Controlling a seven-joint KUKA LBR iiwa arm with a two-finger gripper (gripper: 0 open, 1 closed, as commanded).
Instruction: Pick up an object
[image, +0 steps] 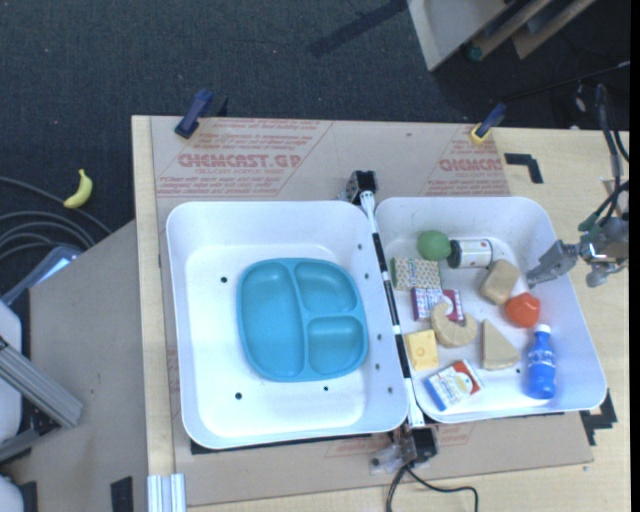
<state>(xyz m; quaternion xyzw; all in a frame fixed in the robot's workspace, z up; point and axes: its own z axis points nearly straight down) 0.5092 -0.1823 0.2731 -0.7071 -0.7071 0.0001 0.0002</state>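
Right now, my readout from the overhead view:

Tool: I see it at 3 o'clock of the frame, over the right rim of the right bin. Two grey fingers point toward 8 o'clock, slightly parted, with nothing between them.

Left bin: it holds a blue divided plate, lying flat near the middle, three compartments facing up.

Right bin contents: everything I could pick sits here, in a loose cluster.

Green ball: at 12 o'clock of the cluster, just beside the small white bottle, which lies on its side with its dark cap toward the ball.

Tan block: at 5 o'clock from the bottle, the thing nearest the fingers but apart from them.

Orange ball: just below the tan block, near the right wall.

Blue bottle: lying at 5 o'clock of the bin, white cap toward 12, just under the orange ball.

Beige wedge: just left of the blue bottle.

Round cracker-like piece: middle of the bin, touching the yellow cube at its 7 o'clock.

Patterned packets: along the left wall, at 6 o'clock from the green ball; I cannot read the print.

Red-and-white carton: at 6 o'clock of the bin, tilted.

Worktop: a brown sheet with red lettering lies under both bins, and a blue clamp grips it at 11 o'clock.
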